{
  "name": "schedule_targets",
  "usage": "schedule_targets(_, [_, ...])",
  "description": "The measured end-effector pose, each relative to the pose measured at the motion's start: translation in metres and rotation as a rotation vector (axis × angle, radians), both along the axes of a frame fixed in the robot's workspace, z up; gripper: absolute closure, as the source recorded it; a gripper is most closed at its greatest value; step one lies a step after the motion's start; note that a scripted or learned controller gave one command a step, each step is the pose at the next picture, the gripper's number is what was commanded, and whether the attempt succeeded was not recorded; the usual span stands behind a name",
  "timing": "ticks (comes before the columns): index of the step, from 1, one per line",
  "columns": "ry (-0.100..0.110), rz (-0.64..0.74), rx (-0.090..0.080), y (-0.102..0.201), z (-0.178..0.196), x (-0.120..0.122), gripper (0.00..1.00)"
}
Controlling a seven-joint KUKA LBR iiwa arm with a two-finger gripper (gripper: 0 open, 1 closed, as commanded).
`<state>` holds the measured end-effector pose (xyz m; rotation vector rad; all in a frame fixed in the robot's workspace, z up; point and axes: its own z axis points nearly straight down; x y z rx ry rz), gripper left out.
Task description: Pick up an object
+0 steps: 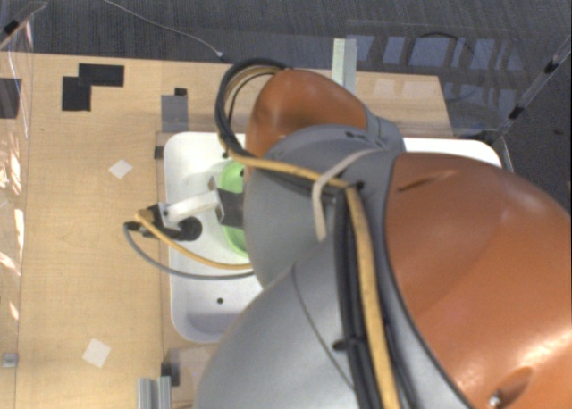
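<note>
The grey and orange arm (375, 255) covers most of the camera view and reaches down into the left white bin (188, 309). A bright green object (234, 177) shows in two slivers beside the arm's wrist, inside that bin. The gripper itself is hidden under the arm's body, and only the wrist block with its black connector (183, 224) and cables sticks out to the left. Whether the green object is touched or held cannot be told.
A yellow cable (201, 257) loops over the left bin's floor. The right bin's rim (447, 145) peeks out behind the arm. The wooden bench (80, 246) lies open to the left, with black markers at its back left.
</note>
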<state>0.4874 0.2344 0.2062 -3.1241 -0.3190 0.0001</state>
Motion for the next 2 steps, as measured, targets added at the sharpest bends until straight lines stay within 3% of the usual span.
schedule_targets(1, [0.000, 0.386, -0.001, 0.000, 0.007, -0.001, 1.00])
schedule_targets(2, [0.000, 0.028, 0.000, -0.001, -0.017, -0.001, 1.00])
